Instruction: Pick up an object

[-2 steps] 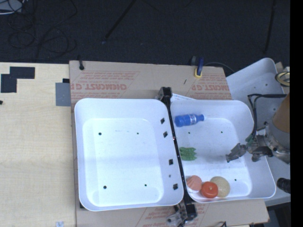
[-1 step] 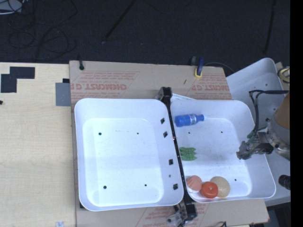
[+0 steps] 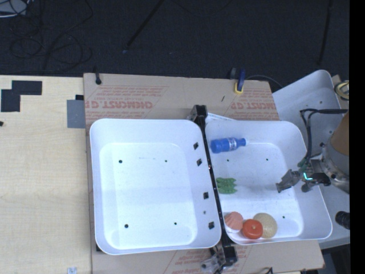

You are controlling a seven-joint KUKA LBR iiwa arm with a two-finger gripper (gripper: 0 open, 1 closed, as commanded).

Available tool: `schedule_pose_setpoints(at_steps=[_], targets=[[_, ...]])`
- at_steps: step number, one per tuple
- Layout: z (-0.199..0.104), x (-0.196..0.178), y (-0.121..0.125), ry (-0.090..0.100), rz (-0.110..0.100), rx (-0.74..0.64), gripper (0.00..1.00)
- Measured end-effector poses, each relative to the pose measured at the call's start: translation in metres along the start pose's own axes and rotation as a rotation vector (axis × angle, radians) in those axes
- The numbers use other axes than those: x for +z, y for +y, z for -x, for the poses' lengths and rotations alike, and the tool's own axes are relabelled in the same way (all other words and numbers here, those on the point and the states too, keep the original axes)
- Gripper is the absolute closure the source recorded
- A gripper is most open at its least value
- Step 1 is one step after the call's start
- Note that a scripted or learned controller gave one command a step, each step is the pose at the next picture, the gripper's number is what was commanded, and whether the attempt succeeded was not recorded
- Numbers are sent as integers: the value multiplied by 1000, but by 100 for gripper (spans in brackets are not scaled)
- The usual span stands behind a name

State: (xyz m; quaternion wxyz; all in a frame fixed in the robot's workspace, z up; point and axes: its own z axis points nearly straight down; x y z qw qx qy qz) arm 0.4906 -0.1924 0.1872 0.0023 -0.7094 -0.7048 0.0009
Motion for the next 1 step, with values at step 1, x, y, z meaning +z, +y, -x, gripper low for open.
schedule_pose_setpoints(at_steps=[1], targets=[[1, -10, 0, 0, -1, 1, 100]])
